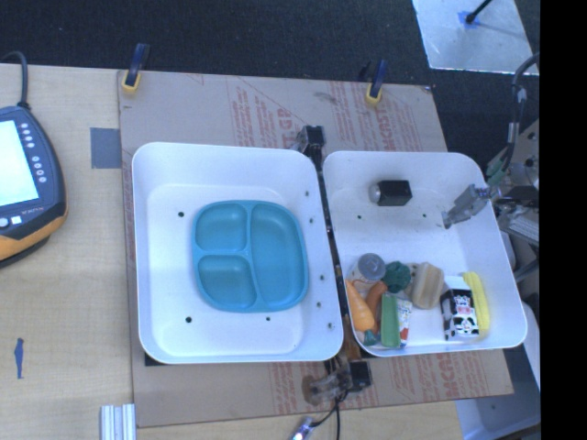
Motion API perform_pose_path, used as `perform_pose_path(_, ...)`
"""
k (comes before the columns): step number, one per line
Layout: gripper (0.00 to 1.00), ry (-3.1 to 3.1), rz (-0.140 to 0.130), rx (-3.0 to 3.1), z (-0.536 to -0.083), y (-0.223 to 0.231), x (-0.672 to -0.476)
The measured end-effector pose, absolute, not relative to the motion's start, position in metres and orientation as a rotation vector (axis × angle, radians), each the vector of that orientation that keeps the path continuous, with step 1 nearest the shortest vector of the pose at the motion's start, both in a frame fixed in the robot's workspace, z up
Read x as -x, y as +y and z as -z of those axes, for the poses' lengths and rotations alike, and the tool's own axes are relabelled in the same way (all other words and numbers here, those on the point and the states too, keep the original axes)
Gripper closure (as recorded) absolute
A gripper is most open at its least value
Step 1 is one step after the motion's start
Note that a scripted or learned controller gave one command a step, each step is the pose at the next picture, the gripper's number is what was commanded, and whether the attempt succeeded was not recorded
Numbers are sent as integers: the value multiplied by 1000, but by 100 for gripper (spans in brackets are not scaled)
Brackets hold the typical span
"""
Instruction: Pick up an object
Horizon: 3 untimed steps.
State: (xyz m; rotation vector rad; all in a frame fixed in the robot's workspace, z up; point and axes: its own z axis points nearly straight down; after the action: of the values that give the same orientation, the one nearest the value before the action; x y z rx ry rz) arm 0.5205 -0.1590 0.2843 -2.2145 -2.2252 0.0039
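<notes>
The 2 bins sit side by side. The left bin [156,246] holds a blue plate [249,255] with 3 wells, lying flat at its centre.

The right bin [440,168] carries the pickable things, crowded along its 6 o'clock edge. The carrot [361,306] lies at about 7 o'clock, its long axis running from 11 to 5, and it touches a green packet [391,321] that stands lengthwise from 12 to 6 just beside it. A grey cap [371,267] and a dark green lump [398,274] sit just above them. A tan block [426,285] leans next to the lump. At 5 o'clock a black-and-white toy [460,314] lies against a banana [477,301], which runs from 12 to 6. A black block [393,192] sits alone toward 12 o'clock, well apart from the heap, its long side running 9 to 3.

The gripper [461,206] reaches in at 3 o'clock over the bin's right wall, slanted toward 8 o'clock, away from the heap. I cannot tell its state.

A pendant [23,181] lies on the bench at 9 o'clock.
</notes>
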Motion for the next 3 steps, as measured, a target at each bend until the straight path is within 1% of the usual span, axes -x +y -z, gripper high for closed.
perform_pose_path(1, 0, -2225, -8, 2212, -177, -124, -559)
perform_pose_path(2, 0, -2228, -7, 2212, -91, -144, -617)
perform_pose_path(3, 0, -2211, -26, 2212, -90, -105, -652)
